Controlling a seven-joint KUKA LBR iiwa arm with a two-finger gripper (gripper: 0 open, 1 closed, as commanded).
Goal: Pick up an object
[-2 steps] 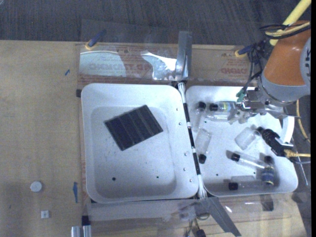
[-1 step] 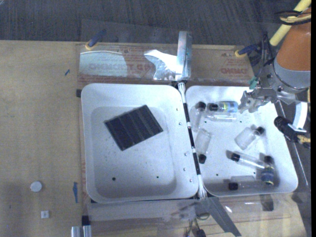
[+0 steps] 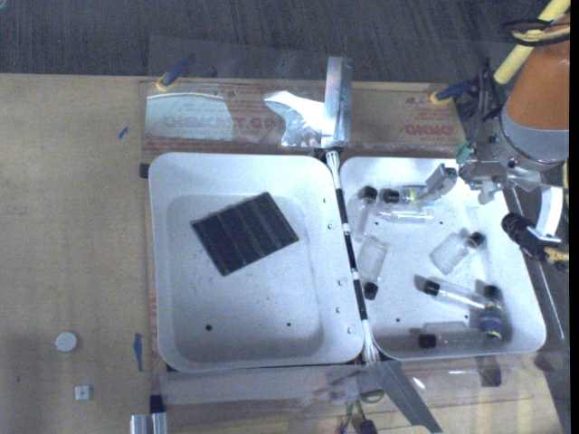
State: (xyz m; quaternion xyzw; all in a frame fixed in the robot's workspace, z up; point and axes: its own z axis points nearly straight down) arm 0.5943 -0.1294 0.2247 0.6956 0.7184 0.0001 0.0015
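Nearest, along the front edge of the right bin [image 3: 534, 333], lie a clear vial with a black cap [image 3: 434, 339] and a vial with a blue cap [image 3: 489, 321]. Just behind them a long clear tube [image 3: 452, 292] lies at a slant, and a squat clear bottle [image 3: 450, 253] sits closer to that bin's right edge. By the bin's left edge lies a clear plastic cup [image 3: 372, 257] on its side. Further back, near the far left corner, several small black-capped vials [image 3: 391, 204] cluster together. In the left bin [image 3: 172, 242] a dark ribbed mat [image 3: 244, 232] lies tilted in the middle. At the right bin's far right corner the gripper [image 3: 445, 179] hangs above the vials, nothing visible between its fingers; how wide they stand cannot be made out. Beyond the bins, crumpled foil [image 3: 297, 116] rests on cardboard [image 3: 217, 116].
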